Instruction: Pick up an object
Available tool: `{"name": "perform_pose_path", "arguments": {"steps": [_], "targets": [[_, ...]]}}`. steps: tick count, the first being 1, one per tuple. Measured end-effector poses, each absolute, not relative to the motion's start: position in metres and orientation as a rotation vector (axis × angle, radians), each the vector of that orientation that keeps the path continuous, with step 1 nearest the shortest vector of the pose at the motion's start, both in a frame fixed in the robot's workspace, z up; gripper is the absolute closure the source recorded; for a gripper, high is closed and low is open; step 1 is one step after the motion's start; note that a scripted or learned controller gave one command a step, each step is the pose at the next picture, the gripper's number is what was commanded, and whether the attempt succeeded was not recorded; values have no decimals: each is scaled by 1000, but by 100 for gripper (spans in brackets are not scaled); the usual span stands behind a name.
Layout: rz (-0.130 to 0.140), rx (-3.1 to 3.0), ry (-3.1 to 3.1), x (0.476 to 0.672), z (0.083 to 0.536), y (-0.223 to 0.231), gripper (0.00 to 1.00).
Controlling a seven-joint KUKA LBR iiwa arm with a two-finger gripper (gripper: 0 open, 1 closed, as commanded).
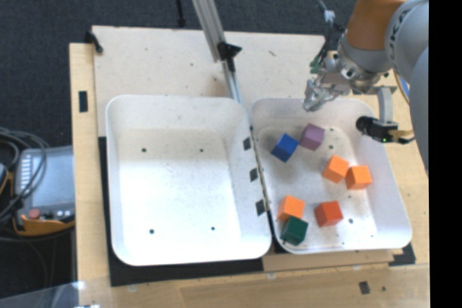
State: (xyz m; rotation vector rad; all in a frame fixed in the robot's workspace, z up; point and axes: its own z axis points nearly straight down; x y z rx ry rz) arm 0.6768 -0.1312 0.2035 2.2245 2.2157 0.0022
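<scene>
A: Where are the blocks seen?

B: All in the right bin (386, 227). A purple block (313, 135) and a blue block (285, 147) are set near its far side. Two orange blocks (336, 169) (359, 177) are found touching at mid-right. A third orange block (292, 208), a red block (328, 213) and a green block (294, 230) are grouped at the near edge.

A: And the gripper?

B: The gripper (315, 99) is held over the bin's far rim, above the purple block. Nothing is seen between its tips; whether they are apart or together cannot be told. The left bin (119, 177) is noted alongside.
</scene>
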Motion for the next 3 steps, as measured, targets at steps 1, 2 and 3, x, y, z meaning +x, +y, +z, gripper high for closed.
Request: {"name": "perform_pose_path", "arguments": {"steps": [1,2,3], "targets": [[6,2211,2228,679,218,-76,100],[2,2213,2231,670,221,-14,100],[0,2214,2232,668,218,45,100]]}}
